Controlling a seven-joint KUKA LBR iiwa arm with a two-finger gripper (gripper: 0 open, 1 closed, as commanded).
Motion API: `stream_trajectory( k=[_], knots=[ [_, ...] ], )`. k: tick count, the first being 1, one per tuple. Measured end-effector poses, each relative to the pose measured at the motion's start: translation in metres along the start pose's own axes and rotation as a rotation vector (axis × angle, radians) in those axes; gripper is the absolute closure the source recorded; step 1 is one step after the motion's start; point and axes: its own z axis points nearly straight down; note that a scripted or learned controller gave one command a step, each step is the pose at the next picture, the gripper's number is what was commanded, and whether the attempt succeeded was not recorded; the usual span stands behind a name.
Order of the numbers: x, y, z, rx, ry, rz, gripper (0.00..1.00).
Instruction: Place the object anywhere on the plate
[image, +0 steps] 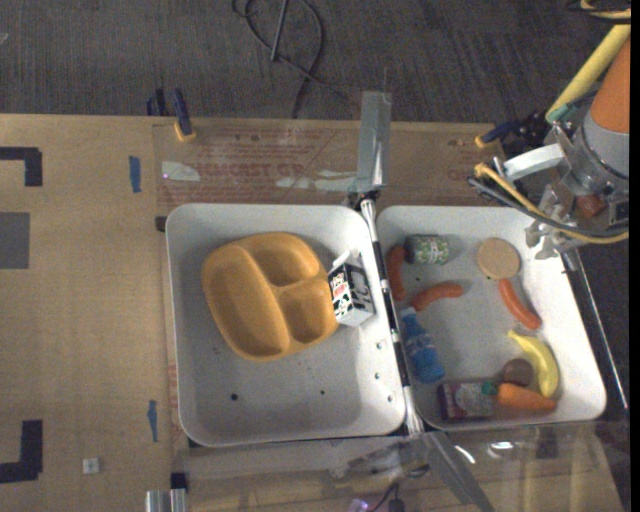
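A yellow divided plate (268, 294) lies in the left bin (200, 400), toward its upper middle. A small black-and-white milk carton (350, 291) lies tilted against the plate's right rim, close to the wall between the bins. My gripper (548, 232) hangs at the upper right corner of the right bin (585, 340), just above its rim and right of a tan round disc (498, 259). It is far from the plate, and I see nothing held in it.
The right bin holds a green can (432, 249), three red sausages (437, 295), a blue bottle (420, 345), a banana (538, 362), a carrot (523, 399) and a small juice bottle (465, 400). Cables trail from the arm (600, 150) over that bin's top right.
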Motion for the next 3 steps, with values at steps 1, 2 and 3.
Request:
stream_trajectory(
  k=[1,2,3],
  knots=[
    [0.052,-0.001,0.009,-0.001,0.002,0.07,1.0],
    [0.055,-0.032,-0.008,-0.001,0.001,-0.038,1.0],
    [0.017,-0.02,0.083,0.002,-0.002,0.073,1.0]
  ],
)
